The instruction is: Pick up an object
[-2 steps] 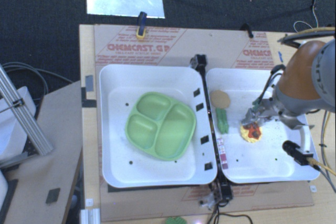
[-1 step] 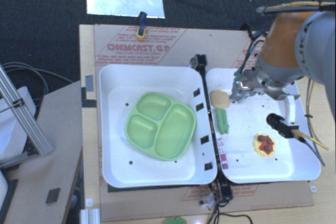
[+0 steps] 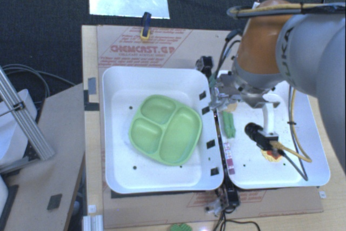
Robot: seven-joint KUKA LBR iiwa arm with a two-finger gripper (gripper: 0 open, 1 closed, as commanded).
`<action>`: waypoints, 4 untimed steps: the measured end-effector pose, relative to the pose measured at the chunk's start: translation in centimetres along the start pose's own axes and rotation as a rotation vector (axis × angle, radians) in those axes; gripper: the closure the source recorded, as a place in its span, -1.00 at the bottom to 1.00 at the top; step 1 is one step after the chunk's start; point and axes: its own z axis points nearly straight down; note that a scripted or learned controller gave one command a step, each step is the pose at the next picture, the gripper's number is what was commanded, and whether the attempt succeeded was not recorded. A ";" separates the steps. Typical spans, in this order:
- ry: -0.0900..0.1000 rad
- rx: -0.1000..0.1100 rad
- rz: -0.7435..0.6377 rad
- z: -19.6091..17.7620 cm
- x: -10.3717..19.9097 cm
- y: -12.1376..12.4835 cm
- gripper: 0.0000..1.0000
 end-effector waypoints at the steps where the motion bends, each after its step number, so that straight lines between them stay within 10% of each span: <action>1: -0.004 -0.018 0.008 -30.0 -5.5 -2.2 1.00; 2: -0.003 0.000 0.007 -28.9 -5.3 -2.2 -1.00; 3: -0.001 0.008 -0.004 -22.8 6.1 -7.3 -1.00; 4: -0.004 0.013 0.003 -10.9 10.3 -7.0 -1.00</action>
